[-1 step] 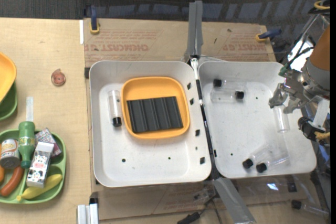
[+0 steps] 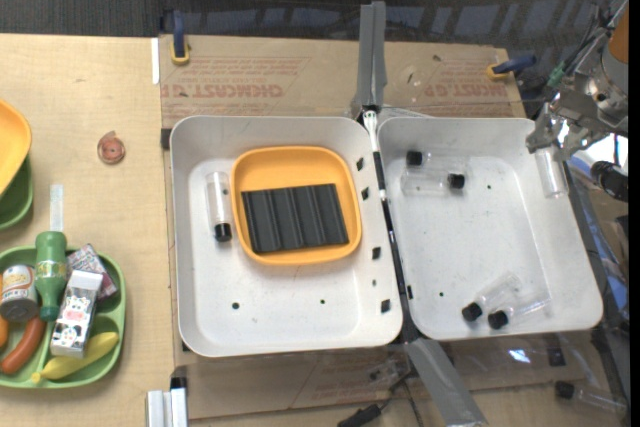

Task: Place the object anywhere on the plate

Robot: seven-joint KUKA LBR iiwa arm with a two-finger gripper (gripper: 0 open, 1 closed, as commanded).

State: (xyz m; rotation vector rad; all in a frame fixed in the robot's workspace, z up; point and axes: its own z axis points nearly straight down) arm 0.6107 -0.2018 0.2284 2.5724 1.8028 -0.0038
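gripper [image 2: 556,137] at right bin's [image 2: 560,315] far right edge, finger state cannot tell | clear vial [image 2: 217,205] (black cap) in left bin [image 2: 290,325], touching orange plate's [image 2: 296,163] left rim | well apart

The rounded square orange plastic plate [image 2: 296,173] carries a dark grey ribbed rectangular block [image 2: 296,218]. Just left of the plate lies a clear plastic vial with a black cap [image 2: 218,205], against the shallow white left bin [image 2: 290,320]. Right of the plate, the shallow white right bin [image 2: 490,245] holds more clear vials with black caps [image 2: 495,305]. Far left of the plate, a round green plastic tray [image 2: 95,355] holds colourful toy food, on the pale wooden worktop [image 2: 80,95].
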